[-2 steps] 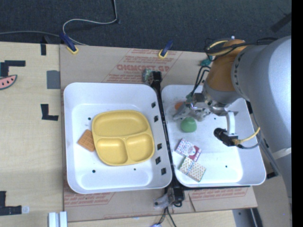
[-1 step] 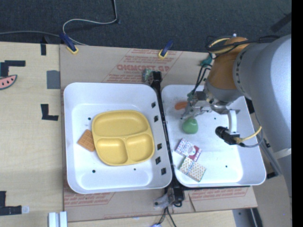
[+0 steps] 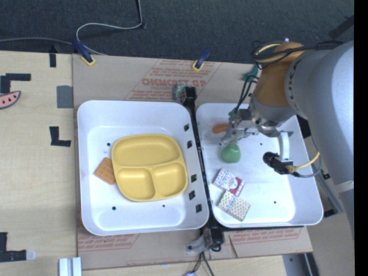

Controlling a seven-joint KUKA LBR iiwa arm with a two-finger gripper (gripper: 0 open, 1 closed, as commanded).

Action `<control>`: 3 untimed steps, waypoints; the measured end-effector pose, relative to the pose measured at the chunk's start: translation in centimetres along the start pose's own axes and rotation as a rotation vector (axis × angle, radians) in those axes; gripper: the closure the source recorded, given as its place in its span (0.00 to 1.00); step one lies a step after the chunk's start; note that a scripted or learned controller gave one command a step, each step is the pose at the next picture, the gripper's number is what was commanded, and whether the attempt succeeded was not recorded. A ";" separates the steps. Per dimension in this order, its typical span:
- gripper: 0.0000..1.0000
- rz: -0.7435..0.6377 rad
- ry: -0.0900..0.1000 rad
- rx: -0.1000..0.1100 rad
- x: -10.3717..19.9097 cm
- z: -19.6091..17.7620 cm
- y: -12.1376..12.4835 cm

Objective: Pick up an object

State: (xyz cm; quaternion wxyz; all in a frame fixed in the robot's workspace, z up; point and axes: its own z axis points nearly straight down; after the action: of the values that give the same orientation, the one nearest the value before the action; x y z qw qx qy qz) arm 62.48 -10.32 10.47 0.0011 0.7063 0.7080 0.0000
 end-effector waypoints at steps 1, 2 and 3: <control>1.00 0.000 0.001 0.001 0.1 -0.9 0.0; 1.00 -0.001 0.003 0.002 0.1 -1.8 0.0; 1.00 -0.002 0.004 0.003 0.2 -2.8 0.0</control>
State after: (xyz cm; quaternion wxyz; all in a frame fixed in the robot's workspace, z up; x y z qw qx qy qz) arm 62.48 -10.12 13.24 -0.0014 0.7056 0.7086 0.0005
